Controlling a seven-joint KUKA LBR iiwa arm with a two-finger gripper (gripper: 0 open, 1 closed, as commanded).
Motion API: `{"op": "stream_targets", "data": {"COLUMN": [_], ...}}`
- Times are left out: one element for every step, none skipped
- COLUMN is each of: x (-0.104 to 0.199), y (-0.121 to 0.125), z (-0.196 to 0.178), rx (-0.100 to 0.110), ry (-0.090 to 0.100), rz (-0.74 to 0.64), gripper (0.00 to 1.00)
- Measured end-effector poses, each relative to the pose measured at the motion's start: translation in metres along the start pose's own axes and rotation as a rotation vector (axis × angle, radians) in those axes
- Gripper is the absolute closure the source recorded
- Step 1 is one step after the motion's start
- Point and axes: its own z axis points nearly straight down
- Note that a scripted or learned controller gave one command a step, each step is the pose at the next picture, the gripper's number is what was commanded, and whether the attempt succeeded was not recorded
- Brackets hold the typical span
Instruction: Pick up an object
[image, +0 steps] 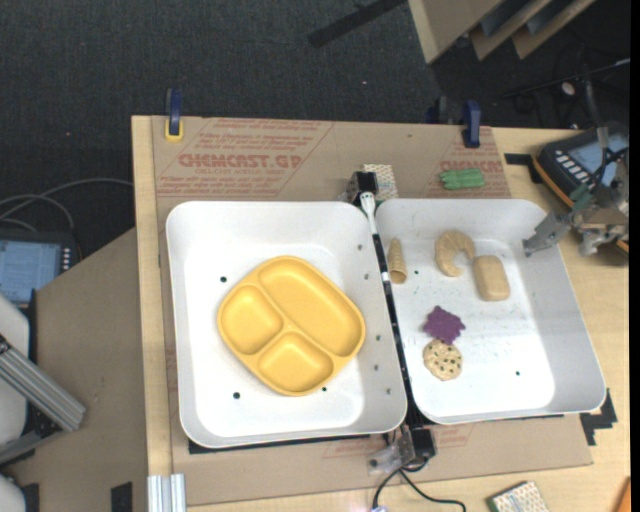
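Cookie (442, 359): nearest the camera; round, speckled; low in the right bin, just below the purple piece.
Left bin (190, 300): shallow, white; holds one thing.
Plate (290, 324): yellow, three compartments; lies near the middle of the left bin, turned at a slant.
Cone (396, 260): tan, ribbed; against the left wall of the right bin.
Right bin (540, 390): white; its left rim meets the left bin's rim.
Purple piece (442, 323): small, jagged; between the cookie and the croissant.
Croissant (455, 251): tan, curved; upper middle of the right bin, just beside the loaf.
Green piece (462, 179): flat on the cardboard beyond the right bin's far rim.
Loaf (490, 277): tan, oblong; right of the croissant.
Gripper (540, 238): at the right bin's upper right corner, well apart from the food pieces; nothing seen between its fingers; how far they are parted cannot be told.
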Motion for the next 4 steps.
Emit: {"op": "stream_targets", "data": {"x": [0.025, 0.072, 0.070, 0.142], "y": [-0.008, 0.040, 0.039, 0.020], "z": [0.152, 0.143, 0.133, 0.038], "rx": [0.008, -0.003, -0.004, -0.005], "ry": [0.004, 0.000, -0.001, 0.002], "rz": [-0.002, -0.003, -0.001, -0.006], "gripper": [0.00, 0.00, 1.00, 1.00]}}
